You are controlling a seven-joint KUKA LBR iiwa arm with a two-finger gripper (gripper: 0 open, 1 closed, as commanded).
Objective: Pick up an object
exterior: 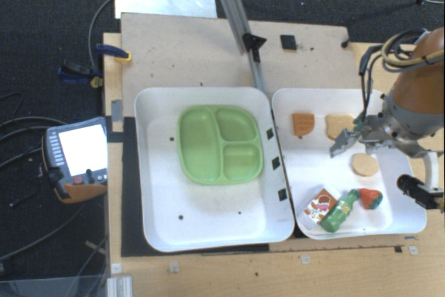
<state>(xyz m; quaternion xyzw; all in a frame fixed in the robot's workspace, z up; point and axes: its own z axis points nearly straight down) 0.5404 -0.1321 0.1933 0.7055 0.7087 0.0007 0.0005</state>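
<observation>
**Camera view: gripper low over the right bin**

Fingers spread wide and empty, the gripper hangs in the right bin, landmark for everything here. Inside it: an orange-brown piece near the far left, a tan piece just beside the gripper, a round cookie near centre, and along the near wall a carton, green bottle and strawberry.

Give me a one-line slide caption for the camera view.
Gripper above right bin with toy food; green divided plate in left bin.
</observation>
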